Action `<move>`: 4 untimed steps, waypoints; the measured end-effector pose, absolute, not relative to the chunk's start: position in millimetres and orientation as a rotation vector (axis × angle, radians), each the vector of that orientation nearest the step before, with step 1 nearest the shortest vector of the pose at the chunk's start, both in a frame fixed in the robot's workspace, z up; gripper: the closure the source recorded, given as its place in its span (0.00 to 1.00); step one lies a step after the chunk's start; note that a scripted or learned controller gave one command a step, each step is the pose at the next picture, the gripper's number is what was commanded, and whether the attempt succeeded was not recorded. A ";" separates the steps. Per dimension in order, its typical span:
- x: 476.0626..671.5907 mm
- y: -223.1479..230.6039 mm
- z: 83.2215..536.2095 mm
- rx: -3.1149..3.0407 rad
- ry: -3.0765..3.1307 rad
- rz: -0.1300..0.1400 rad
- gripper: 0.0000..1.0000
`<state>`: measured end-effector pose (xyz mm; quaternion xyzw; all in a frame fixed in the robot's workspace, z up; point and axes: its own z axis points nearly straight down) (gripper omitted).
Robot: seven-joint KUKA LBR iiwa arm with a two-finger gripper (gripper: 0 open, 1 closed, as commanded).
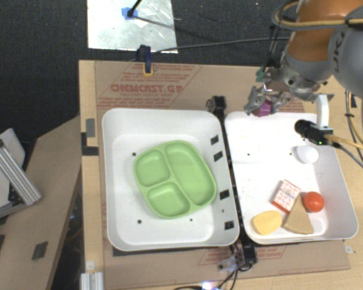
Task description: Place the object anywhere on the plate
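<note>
A green plate [174,178] with three compartments lies in the left white bin [118,162]. My gripper [263,104] hangs over the far left corner of the right bin [339,180], up and to the right of the plate. A small purple object [264,109] shows between its fingers, which are shut on it. The object looks lifted off the bin floor. The plate's compartments hold nothing.
In the right bin lie a white egg-shaped piece [307,154], a red-and-white box [286,196], a red ball [313,202], a yellow piece [267,222] and a tan wedge [299,219]. Black clips [216,104] line the divider between the bins.
</note>
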<state>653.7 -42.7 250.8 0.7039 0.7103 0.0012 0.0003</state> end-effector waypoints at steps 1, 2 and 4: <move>642.5 3.3 238.4 2.213 2.232 0.002 1.00; 637.4 53.7 244.5 2.211 2.232 0.005 1.00; 630.2 153.9 234.2 2.213 2.232 0.003 1.00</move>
